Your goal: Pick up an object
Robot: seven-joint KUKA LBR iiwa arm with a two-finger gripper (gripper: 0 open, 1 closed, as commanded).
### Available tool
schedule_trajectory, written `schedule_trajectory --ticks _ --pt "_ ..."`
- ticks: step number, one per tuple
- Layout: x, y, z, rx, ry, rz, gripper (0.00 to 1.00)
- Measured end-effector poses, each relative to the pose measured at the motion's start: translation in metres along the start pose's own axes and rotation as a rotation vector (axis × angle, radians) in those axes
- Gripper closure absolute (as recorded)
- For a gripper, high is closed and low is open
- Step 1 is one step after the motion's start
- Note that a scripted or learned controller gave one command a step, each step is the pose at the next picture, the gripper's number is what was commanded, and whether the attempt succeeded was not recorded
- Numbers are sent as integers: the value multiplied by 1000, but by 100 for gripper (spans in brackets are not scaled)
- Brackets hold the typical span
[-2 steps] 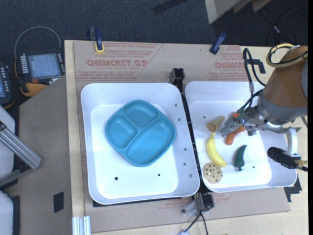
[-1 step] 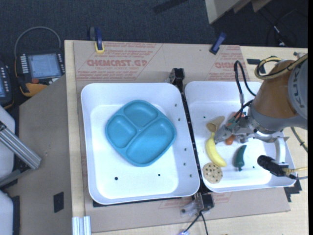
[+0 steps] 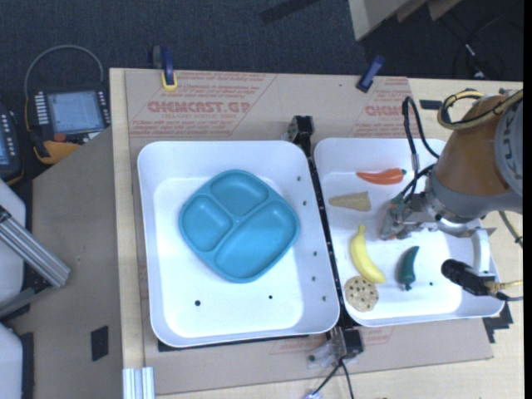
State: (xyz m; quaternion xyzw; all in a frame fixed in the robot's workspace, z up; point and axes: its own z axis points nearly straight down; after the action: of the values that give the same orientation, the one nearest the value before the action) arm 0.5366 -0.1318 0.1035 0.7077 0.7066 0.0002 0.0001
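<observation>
The arm hangs over the right bin (image 3: 332, 260) with its gripper (image 3: 397, 223) low among the toy foods, so the step in hand looks like the approach, with nothing lifted yet. Whether the jaws stand open or closed cannot be told from above.

The nearest candidates are the banana (image 3: 365, 257), just left of the gripper and nearer, and the dark green pepper (image 3: 406, 268), directly nearer. The banana's long axis runs far-to-near, its near tip swinging right. The next move calls for centring over one piece and closing across its short width.

The blue plate (image 3: 239, 224) lies in the left bin (image 3: 158, 223).
</observation>
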Motion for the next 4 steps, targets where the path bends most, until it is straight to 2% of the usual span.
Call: schedule_trajectory --ticks 2,3,4 --pt "9 1 -89 -5 -2 -3 100" --pt "12 -2 -152 -8 -2 -3 100" --pt "64 12 -136 2 1 -6 100"
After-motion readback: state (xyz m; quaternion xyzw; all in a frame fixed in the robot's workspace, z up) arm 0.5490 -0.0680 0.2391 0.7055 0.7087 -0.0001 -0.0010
